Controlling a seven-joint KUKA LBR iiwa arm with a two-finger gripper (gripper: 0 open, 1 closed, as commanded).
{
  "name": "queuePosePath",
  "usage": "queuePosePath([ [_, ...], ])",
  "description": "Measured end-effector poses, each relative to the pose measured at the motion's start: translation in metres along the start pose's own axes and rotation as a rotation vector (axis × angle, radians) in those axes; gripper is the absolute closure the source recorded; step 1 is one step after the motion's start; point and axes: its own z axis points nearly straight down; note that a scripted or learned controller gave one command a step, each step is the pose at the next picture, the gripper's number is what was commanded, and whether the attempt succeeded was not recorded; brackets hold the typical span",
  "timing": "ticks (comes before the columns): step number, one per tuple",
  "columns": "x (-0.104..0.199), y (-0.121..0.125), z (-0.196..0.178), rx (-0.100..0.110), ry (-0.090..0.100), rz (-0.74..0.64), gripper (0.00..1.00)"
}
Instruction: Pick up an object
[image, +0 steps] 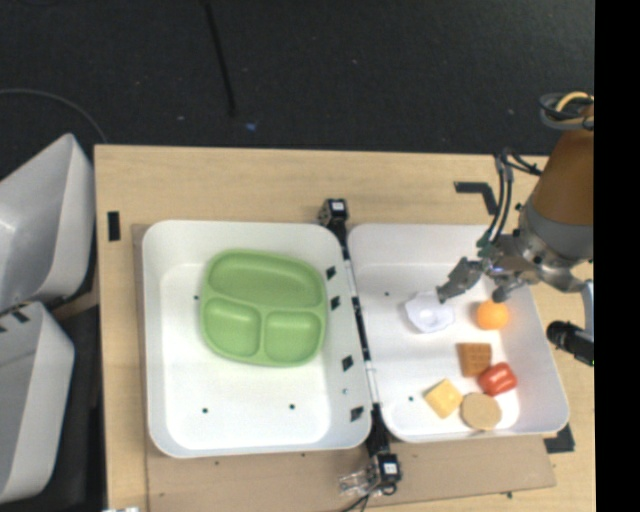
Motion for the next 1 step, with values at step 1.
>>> queuePosePath([
  [1,0.0003,0.0026,-0.0064,-0.012,-0.002,-0.003,0.0],
])
